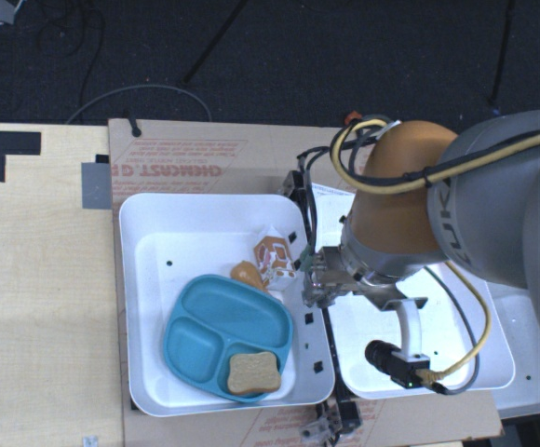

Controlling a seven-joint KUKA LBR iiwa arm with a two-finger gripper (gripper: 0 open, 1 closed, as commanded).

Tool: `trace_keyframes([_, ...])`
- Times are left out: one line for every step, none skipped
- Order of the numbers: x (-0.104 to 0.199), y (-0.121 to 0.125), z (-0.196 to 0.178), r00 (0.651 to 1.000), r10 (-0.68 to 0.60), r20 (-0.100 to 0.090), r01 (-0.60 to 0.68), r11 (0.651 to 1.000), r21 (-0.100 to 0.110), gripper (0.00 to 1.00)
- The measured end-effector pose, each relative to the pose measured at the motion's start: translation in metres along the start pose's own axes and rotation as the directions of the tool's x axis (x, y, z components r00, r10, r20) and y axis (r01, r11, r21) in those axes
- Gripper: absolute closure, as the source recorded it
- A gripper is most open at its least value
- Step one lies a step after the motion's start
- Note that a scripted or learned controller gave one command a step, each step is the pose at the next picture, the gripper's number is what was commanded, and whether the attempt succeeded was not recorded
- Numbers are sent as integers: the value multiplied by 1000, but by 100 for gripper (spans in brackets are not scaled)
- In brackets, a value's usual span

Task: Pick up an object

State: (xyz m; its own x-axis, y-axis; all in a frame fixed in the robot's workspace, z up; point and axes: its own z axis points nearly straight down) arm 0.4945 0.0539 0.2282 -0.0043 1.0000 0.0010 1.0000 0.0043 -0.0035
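Note:
The left bin [141, 250] holds a blue divided plate [216, 335] with a tan slice of bread [253, 372] in its near right compartment. Just beyond the plate lie a small orange-brown lump [246, 274] and a crinkled white and orange packet [275, 255], close to the bin's right wall. My gripper [313, 283] hangs low over the wall between the two bins, right beside the packet. The wrist and the orange band above hide its tip, and nothing shows as held.
The arm's bulk covers most of the right bin [495, 361]. Both bins rest on a cardboard sheet [186, 161] with red print. Pale wooden bench [37, 287] stretches to the left, with dark markers near its far edge.

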Motion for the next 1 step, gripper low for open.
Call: trace_keyframes([44, 0, 7, 1000, 1, 1, -1, 1000, 1, 100])
